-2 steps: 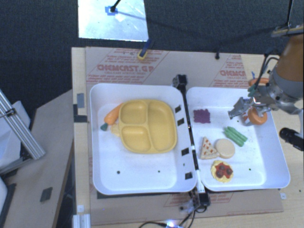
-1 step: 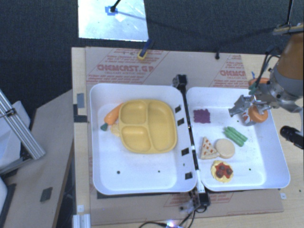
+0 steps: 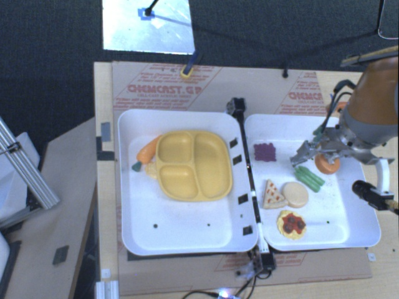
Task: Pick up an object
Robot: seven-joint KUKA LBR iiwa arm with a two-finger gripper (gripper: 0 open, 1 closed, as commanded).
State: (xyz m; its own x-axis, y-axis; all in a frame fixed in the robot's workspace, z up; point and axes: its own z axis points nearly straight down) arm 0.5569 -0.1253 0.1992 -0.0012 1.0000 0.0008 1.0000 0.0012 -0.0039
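Beside ribbed green pods (image 3: pixel 309 178), round orange slice (image 3: pixel 326 164)

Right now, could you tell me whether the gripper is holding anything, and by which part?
It cannot be told: the gripper sits over the green bean and orange piece.

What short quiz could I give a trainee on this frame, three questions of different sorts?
1. True or false: the yellow divided tray sits in the right bin.
2. Multiple choice: which item lies nearest the gripper? A) the carrot B) the green bean piece C) the pizza slice
3. Fill in: the purple grape cluster lies in the ____ bin.

Key
1. False: the tray sits in the left bin, with the carrot at its left edge.
2. B: the green piece lies just below the gripper, beside the orange round piece.
3. Right.
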